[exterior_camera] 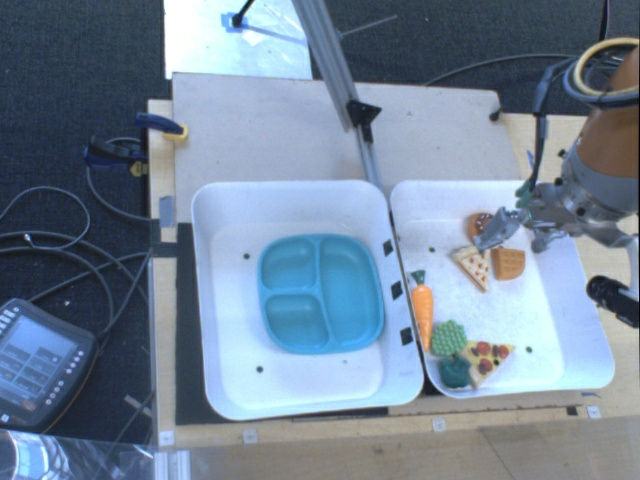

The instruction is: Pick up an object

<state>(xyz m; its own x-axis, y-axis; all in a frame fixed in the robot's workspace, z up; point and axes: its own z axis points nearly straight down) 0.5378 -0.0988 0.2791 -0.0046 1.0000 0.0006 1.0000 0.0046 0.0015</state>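
The right bin (pixel 575 298) holds several toy foods. A reddish-brown round piece (pixel 477 224) lies at its back, with a triangular sandwich wedge (pixel 470 266) and an orange toast slice (pixel 509 264) just in front. Toward the near left lie a carrot (pixel 422 311), a green broccoli (pixel 448 336), a pizza slice (pixel 490 353) and a dark green piece (pixel 455 371). My gripper (pixel 519 234) hangs open over the back of this bin. Its left finger (pixel 494 231) is beside the round piece, and the toast sits just below the gap. Nothing is between the fingers.
The left bin (pixel 225 368) holds a blue divided plate (pixel 322 293). A grey pole (pixel 335 58) slants down to the wall between the two bins. Cables and a control pendant (pixel 40 358) lie on the floor to the left.
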